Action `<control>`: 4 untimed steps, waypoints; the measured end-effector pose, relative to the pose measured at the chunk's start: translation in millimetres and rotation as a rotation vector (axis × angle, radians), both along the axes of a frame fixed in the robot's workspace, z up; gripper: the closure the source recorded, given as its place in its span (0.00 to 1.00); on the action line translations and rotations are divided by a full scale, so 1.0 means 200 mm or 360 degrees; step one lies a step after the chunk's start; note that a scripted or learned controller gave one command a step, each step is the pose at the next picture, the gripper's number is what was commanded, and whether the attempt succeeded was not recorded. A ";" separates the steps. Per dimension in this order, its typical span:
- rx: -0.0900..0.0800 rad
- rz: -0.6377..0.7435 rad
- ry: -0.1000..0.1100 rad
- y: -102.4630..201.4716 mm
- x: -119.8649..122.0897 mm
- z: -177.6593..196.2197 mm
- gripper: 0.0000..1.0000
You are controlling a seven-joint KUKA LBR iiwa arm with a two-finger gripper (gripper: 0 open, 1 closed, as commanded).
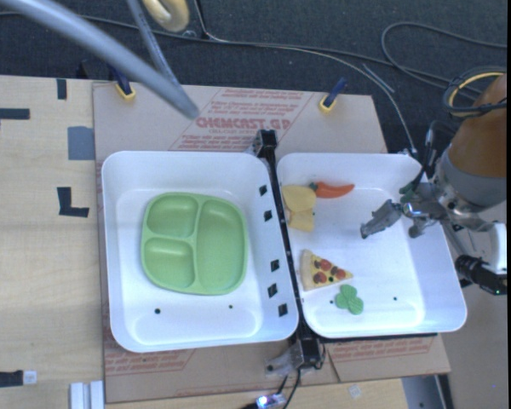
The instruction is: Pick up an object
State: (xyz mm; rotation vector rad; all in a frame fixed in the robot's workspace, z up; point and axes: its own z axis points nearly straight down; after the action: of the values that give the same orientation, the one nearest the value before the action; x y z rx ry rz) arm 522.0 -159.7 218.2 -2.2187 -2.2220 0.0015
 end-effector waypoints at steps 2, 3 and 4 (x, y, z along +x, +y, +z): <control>-0.0001 -0.0002 0.0006 -0.04 0.01 -0.47 0.00; -0.0003 -0.0003 -0.0003 -0.04 0.01 -0.67 0.00; -0.0007 -0.0001 -0.0008 -0.04 0.02 -0.61 1.00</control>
State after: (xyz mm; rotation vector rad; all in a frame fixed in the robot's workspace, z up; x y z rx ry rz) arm 525.2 -167.8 96.2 -2.2238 -2.2263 0.0003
